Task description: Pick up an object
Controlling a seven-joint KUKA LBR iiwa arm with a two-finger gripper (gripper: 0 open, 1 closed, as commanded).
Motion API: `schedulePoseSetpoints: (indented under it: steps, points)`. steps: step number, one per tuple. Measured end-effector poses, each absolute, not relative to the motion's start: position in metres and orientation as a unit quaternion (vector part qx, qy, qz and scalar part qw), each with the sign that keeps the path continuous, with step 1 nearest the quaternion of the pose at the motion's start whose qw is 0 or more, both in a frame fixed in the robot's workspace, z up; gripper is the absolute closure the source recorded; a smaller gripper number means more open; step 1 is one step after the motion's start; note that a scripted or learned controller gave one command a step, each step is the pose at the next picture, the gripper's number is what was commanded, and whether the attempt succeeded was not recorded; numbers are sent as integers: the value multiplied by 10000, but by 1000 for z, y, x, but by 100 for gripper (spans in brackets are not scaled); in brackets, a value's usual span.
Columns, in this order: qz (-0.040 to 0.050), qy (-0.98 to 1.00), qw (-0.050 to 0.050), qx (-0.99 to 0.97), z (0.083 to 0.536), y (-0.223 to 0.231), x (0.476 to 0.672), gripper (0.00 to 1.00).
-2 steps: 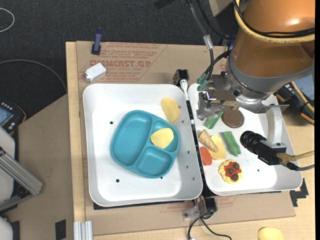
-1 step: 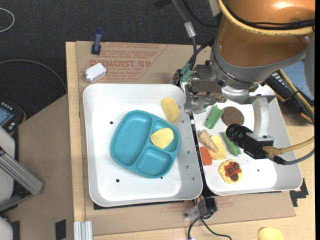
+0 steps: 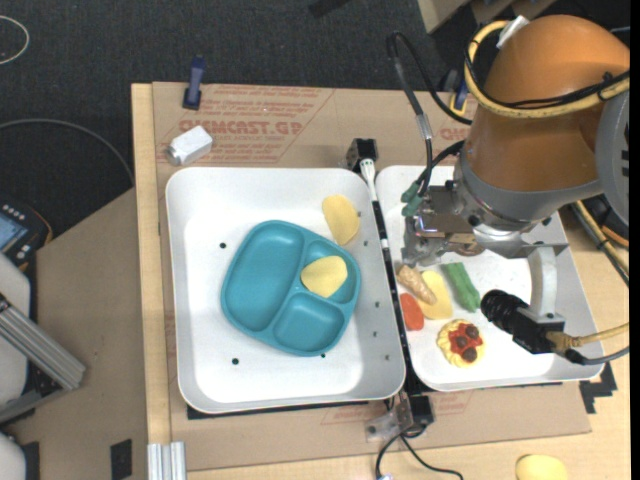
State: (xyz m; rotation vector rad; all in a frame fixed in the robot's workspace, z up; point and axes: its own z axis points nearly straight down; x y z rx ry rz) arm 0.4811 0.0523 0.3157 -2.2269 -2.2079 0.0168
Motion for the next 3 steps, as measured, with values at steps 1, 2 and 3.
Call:
schedulePoseSetpoints:
  steps: [1, 2, 3]
  points:
    - [1, -7067, 3, -7075, 321, 57, 482, 0]
    - [-90, -7089, -51, -7052, 471, 99, 480, 0]
    - [-17, -7076, -14, -7066, 472, 97, 480, 100]
